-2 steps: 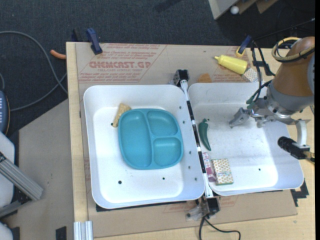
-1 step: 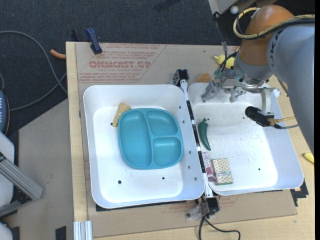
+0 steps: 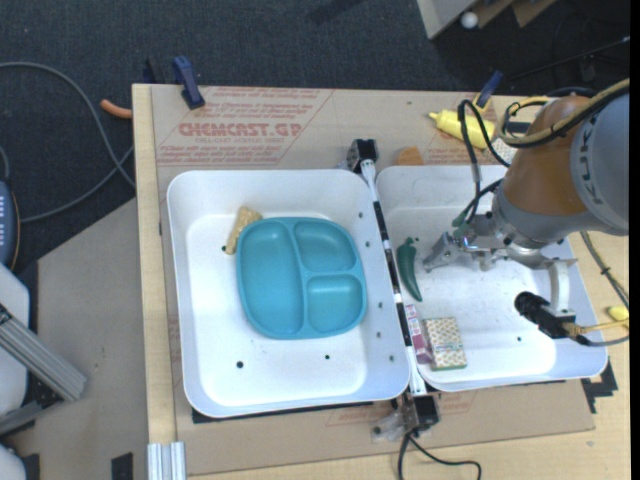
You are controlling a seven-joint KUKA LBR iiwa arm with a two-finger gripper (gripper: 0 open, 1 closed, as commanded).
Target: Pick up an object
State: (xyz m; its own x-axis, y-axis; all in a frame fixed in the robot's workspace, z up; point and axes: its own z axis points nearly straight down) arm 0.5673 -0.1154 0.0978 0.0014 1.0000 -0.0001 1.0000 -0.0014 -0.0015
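Right bin (image 3: 500, 368): green pepper (image 3: 408, 268) by left wall, patterned packet (image 3: 445, 343) at front | hand (image 3: 450, 251) above floor beside pepper, grip state: cannot tell | advice: centre over pepper, descend straight, clear of wall.

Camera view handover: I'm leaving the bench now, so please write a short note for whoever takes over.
Claw: over the right bin, nothing seen between its fingers.
Right bin: green object by the left wall, patterned box near the front.
Left bin: blue divided tray, tan piece at the tray's back-left edge.
Done: nothing lifted.
Left: grasp and lift one object; the green one looks nearest.
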